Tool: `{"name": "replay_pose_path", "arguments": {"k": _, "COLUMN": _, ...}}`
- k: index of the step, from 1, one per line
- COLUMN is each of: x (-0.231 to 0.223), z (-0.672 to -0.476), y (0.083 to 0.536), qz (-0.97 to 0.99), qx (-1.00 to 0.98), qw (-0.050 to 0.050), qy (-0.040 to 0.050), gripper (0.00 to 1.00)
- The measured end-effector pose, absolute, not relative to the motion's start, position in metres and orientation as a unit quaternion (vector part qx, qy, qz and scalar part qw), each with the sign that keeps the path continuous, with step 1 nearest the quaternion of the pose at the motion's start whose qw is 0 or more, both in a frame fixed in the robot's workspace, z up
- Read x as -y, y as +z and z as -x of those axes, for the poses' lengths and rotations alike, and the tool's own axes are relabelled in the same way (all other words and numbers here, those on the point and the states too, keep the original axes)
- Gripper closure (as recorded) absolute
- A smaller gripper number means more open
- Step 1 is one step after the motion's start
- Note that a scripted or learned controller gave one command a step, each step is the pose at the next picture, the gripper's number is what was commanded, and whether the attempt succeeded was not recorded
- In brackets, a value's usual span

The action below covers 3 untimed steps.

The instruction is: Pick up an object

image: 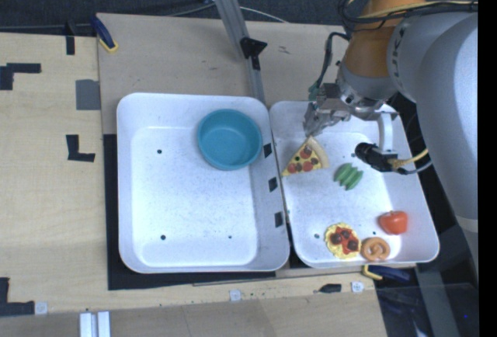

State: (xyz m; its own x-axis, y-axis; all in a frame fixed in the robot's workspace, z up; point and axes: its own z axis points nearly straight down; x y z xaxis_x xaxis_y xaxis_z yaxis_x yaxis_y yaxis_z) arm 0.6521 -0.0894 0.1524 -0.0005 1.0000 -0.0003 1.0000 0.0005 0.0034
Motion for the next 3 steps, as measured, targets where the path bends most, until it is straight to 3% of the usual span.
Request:
{"name": "replay_pose_path", "arguments": {"k": 2, "x": 0.093, "z": -0.652, "y": 0.239, "qz": -0.707, "qx": -0.707, "qw": 0.001, "qy": 0.0011, "gripper": 1.0}}
{"name": "replay_pose_path", "arguments": {"k": 3, "x": 0.039, "z": -0.649, "y": 0.247, "qz": -0.706, "qx": -0.709, "qw": 0.0, "qy": 0.0005, "gripper": 1.0}}
